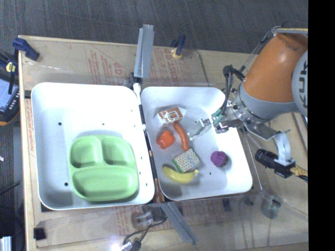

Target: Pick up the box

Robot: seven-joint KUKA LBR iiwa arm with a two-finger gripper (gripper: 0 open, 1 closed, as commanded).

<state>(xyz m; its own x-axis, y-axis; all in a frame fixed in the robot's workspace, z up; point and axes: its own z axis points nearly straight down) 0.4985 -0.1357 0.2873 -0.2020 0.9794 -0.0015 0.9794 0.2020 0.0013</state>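
Two box-like things lie in the right bin [235,179]: a small brown and white carton [170,114] near its back, and a flat box with a green checked top [186,160] toward the front, resting against a banana [180,175]. My gripper [199,128] hangs low over the middle of this bin, just right of an orange-red sausage-shaped piece [181,135]. It is open with nothing between its fingers. The carton is to its upper left, and the checked box sits below it and slightly left.
An orange pepper [165,138] lies left of the sausage piece, and a purple item [220,158] sits at the bin's right. The left bin [47,103] holds a green divided tray [103,168]. The arm's orange and grey body [272,82] looms over the right rim.
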